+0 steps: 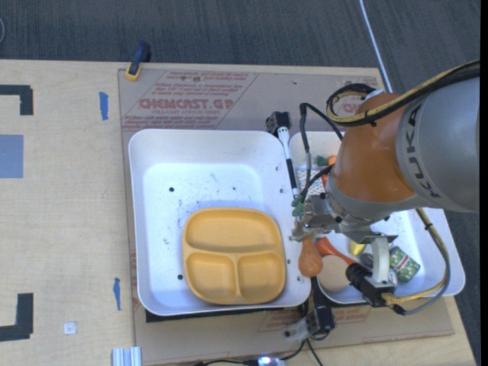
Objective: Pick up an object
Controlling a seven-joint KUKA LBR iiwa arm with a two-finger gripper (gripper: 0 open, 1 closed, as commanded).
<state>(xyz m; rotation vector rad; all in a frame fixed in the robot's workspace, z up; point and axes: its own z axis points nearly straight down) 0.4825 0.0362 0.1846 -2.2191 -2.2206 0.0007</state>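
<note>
My gripper (308, 229) hangs over the left edge of the right bin (454, 274), under the arm's orange band. Just below it lies a brown-orange, drumstick-shaped object (309, 260), touching or nearly touching the gripper; I cannot see whether it is held. Beside that object are a red-orange piece (333, 249), a small yellow piece (357, 248), a pale round object (335, 279) and a green packet (405, 264). The arm hides most of the right bin.
The left bin (152, 166) holds a yellow divided plate (234, 254) in its front half. The wall shared by the two bins runs right beside the gripper. Small coloured items (324, 161) show at the right bin's back. Cardboard (191, 97) lies under both bins.
</note>
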